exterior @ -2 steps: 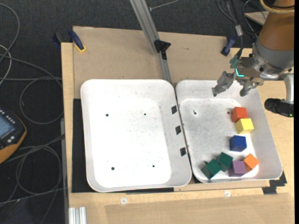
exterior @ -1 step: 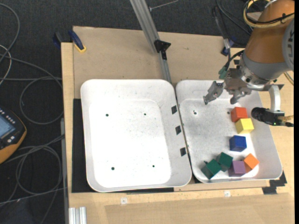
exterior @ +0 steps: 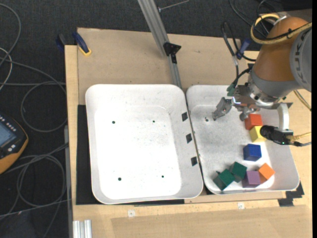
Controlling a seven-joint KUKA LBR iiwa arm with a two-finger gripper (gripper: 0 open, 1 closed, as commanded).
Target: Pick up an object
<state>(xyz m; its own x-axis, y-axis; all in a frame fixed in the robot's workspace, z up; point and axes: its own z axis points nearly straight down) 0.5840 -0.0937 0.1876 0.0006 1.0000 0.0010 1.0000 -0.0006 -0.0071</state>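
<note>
My tool (exterior: 232,108) hangs over the upper part of the right bin (exterior: 218,148), reaching in from the right on my grey arm with its orange band (exterior: 280,46). One finger (exterior: 221,108) points down and to the left, the other (exterior: 244,114) sits to its right, and there is a clear gap between them, so the tool is spread with nothing between its fingers.

Just to the right of the tool, beside that second finger, lies a red-orange block (exterior: 254,119). A yellow block (exterior: 255,132) touches it from below. Farther below the tool sits a blue block (exterior: 252,151), apart from the yellow one.

Well below the tool, along the bin's near edge, a cluster lies close together: two dark green blocks (exterior: 232,175), a purple block (exterior: 252,177) and an orange block (exterior: 266,171).

To the left of the tool is the left bin (exterior: 133,143), white with a few dark dots on its floor. Both bins rest on a pale wooden desk (exterior: 124,48). A grey metal bar (exterior: 156,26) slants up and away above the tool.
</note>
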